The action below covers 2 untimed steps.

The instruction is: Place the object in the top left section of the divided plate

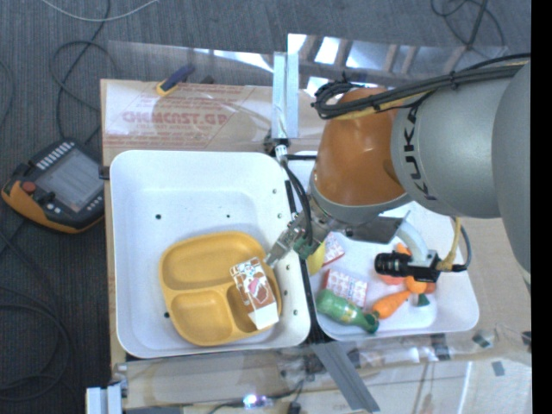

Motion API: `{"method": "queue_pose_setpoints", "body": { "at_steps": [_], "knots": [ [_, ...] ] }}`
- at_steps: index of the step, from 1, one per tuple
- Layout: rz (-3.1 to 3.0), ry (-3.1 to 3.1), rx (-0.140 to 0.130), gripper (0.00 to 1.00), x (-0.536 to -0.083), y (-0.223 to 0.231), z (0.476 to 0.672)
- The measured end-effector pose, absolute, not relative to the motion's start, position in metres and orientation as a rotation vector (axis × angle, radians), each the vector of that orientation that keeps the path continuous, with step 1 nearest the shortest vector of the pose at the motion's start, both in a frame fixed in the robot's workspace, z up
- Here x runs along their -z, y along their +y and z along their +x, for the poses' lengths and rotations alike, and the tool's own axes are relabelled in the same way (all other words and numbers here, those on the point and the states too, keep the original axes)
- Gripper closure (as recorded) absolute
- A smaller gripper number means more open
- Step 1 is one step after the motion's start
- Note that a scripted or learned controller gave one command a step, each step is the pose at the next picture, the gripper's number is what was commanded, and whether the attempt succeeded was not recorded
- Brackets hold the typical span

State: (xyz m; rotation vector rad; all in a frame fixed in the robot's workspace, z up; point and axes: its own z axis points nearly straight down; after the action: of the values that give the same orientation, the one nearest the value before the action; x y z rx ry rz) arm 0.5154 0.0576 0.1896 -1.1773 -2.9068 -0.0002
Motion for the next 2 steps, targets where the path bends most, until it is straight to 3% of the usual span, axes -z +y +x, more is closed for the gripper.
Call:
{"method": "queue_pose_setpoints", "body": {
  "at_steps": [1,2],
  "knots": [
    [-1.177,-2.907,0.000,0.00,-0.189,0.058,0.515],
    [-0.432,-3.110,0.001,0.00,-0.183,0.037,0.508]
  ]
}}
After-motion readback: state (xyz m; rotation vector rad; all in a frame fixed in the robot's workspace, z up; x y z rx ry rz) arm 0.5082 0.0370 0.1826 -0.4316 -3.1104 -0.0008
